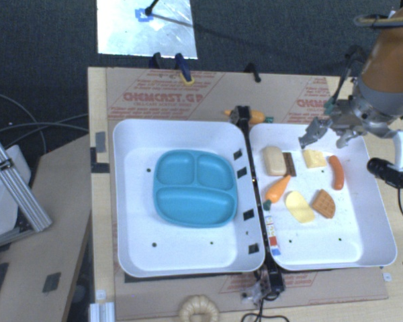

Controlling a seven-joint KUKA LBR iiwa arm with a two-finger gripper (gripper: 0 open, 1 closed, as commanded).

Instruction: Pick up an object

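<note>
The gripper (328, 134) hangs over the back part of the right bin (363, 247), on the side away from me. Its two fingers are spread apart with nothing between them. One finger tip sits off to the left, the other off to the right, and the gap between them is open air.

The yellow cheese square (314, 158) is my landmark. It lies just below the gap in the fingers, a little toward the front of the bin. So the nearest thing to grab is almost straight under the hand. The hand would only need to go down and a touch forward to reach it.

Just right of the cheese square lies the red sausage (336, 172). It is long and points from back to front. Just left of the cheese square are the pale bread roll (275, 159) and a small brown bar (289, 164) touching it. In front of the cheese, farther off, lie the carrot (277, 189), the round yellow piece (299, 206) and the brown waffle (324, 203).

Well to the left of the cheese, in the left bin (141, 247), sits a blue plate (193, 188).

I think the cheese is flat and thin, so the fingers may slide over it.
</note>
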